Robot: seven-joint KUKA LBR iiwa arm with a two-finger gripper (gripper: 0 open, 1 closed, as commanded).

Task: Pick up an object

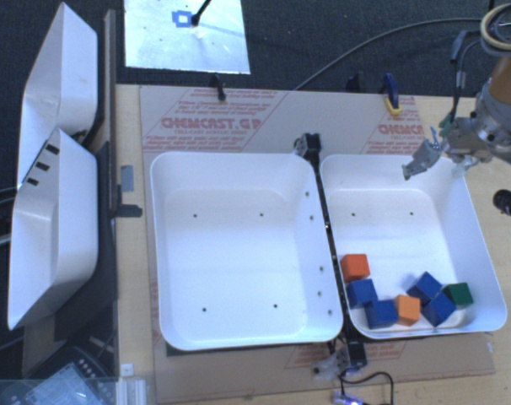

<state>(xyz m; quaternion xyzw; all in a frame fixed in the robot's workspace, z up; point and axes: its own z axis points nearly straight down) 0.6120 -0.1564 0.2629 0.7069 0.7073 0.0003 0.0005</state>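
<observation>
Several small cubes lie in the near end of the right bin (pixel 390 218): an orange cube (pixel 354 267), a blue cube (pixel 362 292), another blue cube (pixel 380 313), a second orange cube (pixel 407 309), two more blue ones (pixel 431 296) and a green cube (pixel 459 294). My gripper (pixel 420 160) hangs above the far right corner of that bin, well away from the cubes. I see nothing in it. The arm's wrist (pixel 496 116) comes in from the right edge.
The left bin (pixel 239 251) sits beside the right one, sharing a middle rim. Spare white bins (pixel 53 167) lean at the far left. A metal plate (pixel 186 24) lies beyond the bench. Clamps (pixel 392 95) and cables sit at the far edge.
</observation>
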